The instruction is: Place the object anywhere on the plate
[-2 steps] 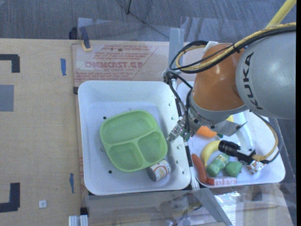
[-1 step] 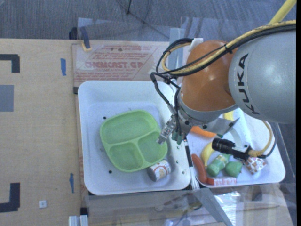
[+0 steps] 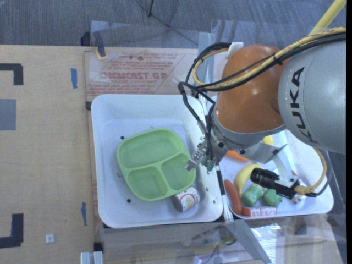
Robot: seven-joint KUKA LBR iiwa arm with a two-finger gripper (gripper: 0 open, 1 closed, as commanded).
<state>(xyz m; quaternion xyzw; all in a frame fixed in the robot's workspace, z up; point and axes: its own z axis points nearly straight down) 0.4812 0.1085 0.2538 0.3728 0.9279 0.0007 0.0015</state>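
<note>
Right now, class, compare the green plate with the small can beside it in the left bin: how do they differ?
The green plate is wide, flat and split into three compartments; the small can is compact and cylindrical. The plate is one plain light green; the can is grey with a white, red-marked label. The plate lies flat, open side up; the can lies on its side. Both rest in the left bin, touching.

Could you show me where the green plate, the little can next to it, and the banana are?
green plate (image 3: 144, 147): camera view, on its large upper compartment.
small can (image 3: 187, 199): camera view, on its side wall, lying by the plate's lower right corner.
banana (image 3: 243, 175): camera view, on its yellow curved body.
</note>
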